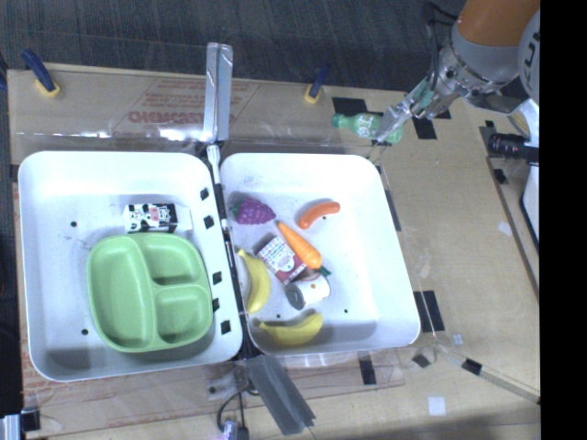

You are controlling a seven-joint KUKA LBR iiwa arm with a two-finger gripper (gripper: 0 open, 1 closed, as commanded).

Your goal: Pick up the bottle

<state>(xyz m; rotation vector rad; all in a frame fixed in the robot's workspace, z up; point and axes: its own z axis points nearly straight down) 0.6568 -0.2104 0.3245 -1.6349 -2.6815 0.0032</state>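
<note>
A small green bottle (356, 124) lies on its side just past the far rim of the right bin (396, 246), over the brown bench. One end of the bottle sits between the fingers of my gripper (393, 126), which is shut on it. The grey arm with its orange band (495, 7) comes down from the upper right corner.
The right bin holds purple grapes (252, 212), an orange sausage (318, 213), a carrot (300, 244), a red-and-white packet (280, 257), a small white cup (312, 290) and two bananas (258, 280) (289, 328). In the left bin (46, 246) are a green divided plate (151, 291) and a black-and-white carton (151, 215).
</note>
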